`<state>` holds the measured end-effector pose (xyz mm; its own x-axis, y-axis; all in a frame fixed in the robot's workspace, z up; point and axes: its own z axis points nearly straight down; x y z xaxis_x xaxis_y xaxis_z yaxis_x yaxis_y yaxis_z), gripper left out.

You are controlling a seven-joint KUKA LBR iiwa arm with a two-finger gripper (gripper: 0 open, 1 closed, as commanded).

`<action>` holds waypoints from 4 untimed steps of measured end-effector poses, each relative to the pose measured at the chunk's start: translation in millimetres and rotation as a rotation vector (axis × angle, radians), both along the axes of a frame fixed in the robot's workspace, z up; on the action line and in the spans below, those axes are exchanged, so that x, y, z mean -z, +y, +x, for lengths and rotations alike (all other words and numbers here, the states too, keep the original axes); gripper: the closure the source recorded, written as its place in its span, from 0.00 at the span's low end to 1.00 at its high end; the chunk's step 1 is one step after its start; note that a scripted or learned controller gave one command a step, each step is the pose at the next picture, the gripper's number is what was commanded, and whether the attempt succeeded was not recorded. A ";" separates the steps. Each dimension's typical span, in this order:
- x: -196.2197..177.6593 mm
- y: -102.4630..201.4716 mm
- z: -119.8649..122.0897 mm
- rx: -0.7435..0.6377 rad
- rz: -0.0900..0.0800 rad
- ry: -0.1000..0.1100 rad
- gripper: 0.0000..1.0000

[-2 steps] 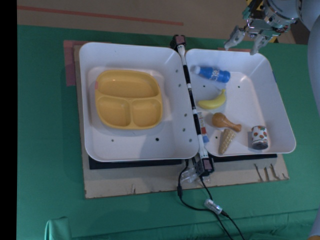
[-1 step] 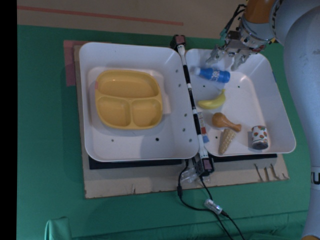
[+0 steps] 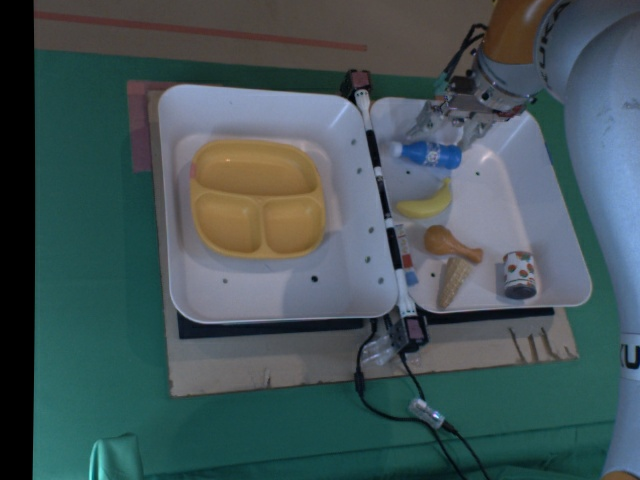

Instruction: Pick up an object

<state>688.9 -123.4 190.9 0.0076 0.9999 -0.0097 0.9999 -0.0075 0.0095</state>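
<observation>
My gripper (image 3: 443,133) hangs over the far part of the right bin (image 3: 548,203). Its two fingers are spread open. A blue and white bottle (image 3: 428,154) lies on its side just below the fingertips, on the bin floor and not held between them. Nearer the camera in the same bin lie a yellow banana (image 3: 425,202), a brown chicken drumstick (image 3: 452,242), an ice cream cone (image 3: 453,282) and a small can with an orange pattern (image 3: 519,274).
The left bin (image 3: 172,218) holds a yellow divided plate (image 3: 258,197). A black divider strip (image 3: 382,198) runs between the bins. Cables (image 3: 425,411) trail off the bench's front edge. The grey arm (image 3: 590,78) crosses the far right.
</observation>
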 end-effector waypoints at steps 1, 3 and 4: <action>-15.3 1.7 2.3 0.003 0.004 -0.010 1.00; 3.9 2.2 -15.1 0.000 0.002 -0.003 0.00; -15.5 -1.8 -11.5 0.006 -0.005 -0.021 1.00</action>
<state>677.4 -125.3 206.5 0.0136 0.9998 -0.0142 0.9994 -0.0131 0.0308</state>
